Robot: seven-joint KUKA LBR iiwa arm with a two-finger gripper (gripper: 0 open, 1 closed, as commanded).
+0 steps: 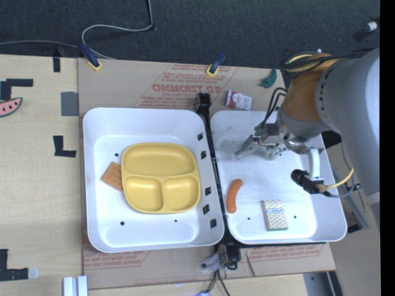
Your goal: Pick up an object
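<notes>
camera view gives us the slanted look down on the bench [37,184], two white bins side by side, and the grey arm [345,103] with its orange band reaching in from the right over the right bin [327,230]. the jaws [252,145] sit low over the upper left part of that bin, and whether they are spread or pressed together i cannot tell, the metal blurs into the white floor. nothing shows between them. candidates for the pick: an orange sausage-shaped piece [232,195] lying near the left wall of the right bin, well below the jaws, and a small printed card box [274,215] lying flat nearer the front edge. over in the left bin [102,227] a yellow divided plate [162,177] sits in the middle with a tan cracker-like piece [112,176] tucked at its left edge, partly under it. a small red packet [238,100] lies outside the bins on the cardboard behind them. now the risks, as i judge them: the jaws hang over bare bin floor, so a straight descent closes on nothing. going for the sausage piece, it sits close to the wall and the black clips between the bins, so one finger could strike the rim, and a rounded shape may roll or squirt out. the flat box offers little edge to grab and may just slide.
</notes>
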